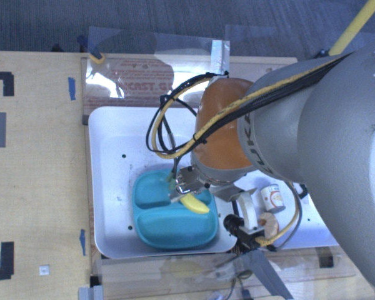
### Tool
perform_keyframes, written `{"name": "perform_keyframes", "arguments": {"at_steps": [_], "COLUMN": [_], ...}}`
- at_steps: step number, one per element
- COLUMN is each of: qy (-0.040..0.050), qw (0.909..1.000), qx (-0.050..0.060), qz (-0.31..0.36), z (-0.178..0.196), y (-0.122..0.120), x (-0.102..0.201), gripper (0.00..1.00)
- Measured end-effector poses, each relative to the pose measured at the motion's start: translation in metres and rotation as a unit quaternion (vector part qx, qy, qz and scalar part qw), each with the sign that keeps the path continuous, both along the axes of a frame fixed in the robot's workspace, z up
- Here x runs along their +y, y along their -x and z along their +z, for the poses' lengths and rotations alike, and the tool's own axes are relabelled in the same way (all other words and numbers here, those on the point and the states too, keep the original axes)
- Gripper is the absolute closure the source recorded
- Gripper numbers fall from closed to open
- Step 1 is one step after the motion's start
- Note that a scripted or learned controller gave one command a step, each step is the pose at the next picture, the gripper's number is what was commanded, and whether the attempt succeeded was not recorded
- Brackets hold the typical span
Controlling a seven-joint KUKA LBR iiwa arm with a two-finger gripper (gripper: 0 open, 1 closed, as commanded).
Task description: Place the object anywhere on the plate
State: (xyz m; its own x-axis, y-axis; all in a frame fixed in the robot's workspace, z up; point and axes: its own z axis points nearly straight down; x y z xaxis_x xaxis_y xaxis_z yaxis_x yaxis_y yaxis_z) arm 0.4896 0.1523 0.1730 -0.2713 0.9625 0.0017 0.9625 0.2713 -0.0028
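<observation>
The arm comes in from the right and fills much of the view, its orange band (222, 127) standing over the middle of the white bin (109, 136). Below it the pincer (186, 189) sits low over the teal plate (172, 220) — a divided one, with a smaller compartment toward the bin's far side and a larger one along the bin's near edge. A small yellow object (196, 205), banana-like in shape, lies just under the pincer's tip, at the ridge where the two compartments meet, toward the plate's right side.

Whether the pincer grips the yellow object or merely hovers at it I cannot tell; the metal tip and the object overlap at this slant, and the spread of the tips is hidden by the wrist above.

Judged from how things lie, the step in hand is the placing itself: the object is already over or on the plate, so the task looks close to done. The next move calls for a clean release, if the thing is held, and then a straight lift away — any sideways drag could nudge the object off the ridge and toward the plate's right rim.

A small white jar (272, 197) with a red mark lies in the bin to the right of the plate, near the bin's near right corner, and takes no part
</observation>
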Motion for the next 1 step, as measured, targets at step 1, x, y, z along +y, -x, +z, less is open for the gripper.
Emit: {"name": "perform_keyframes", "arguments": {"at_steps": [1], "qy": [0.0004], "qw": [1.0000], "qx": [-0.001], "qz": [-0.002], "z": [0.0004], "y": [-0.0007], "x": [-0.0018], "gripper": [0.00]}}
